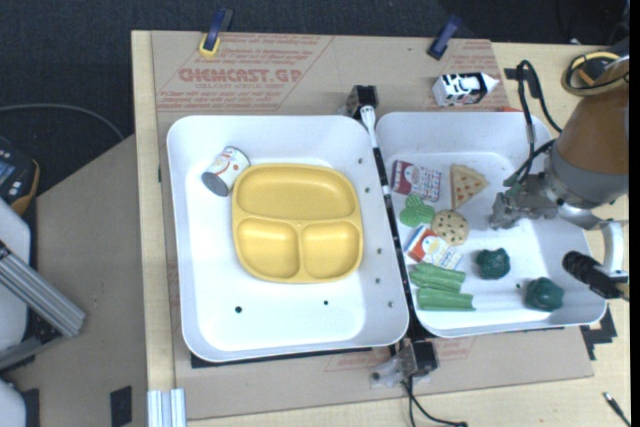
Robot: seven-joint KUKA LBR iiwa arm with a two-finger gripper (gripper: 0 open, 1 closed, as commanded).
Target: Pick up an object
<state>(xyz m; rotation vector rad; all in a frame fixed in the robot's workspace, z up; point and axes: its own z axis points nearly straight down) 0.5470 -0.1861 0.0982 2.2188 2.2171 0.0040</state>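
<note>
Right now the arm comes in from the right and bends over the right bin. Its gripper hangs low over the bin's right half, above bare white floor. I cannot tell how the gripper is set, because it is small and dark from up here. Nothing shows in its grip. The toys lie in the right bin. A white and red carton sits near the top left, with a pizza slice just beside it. Below them are a green toy and a round cookie. A small red and white box lies under those, and some long green beans lie near the bottom left. A dark green lump sits just below the gripper, and another dark green lump sits near the bottom right corner. In the left bin is a yellow tray with three parts, and a little can lies tipped over by its top left corner. A black and white toy sits on the bench behind the right bin.
</note>
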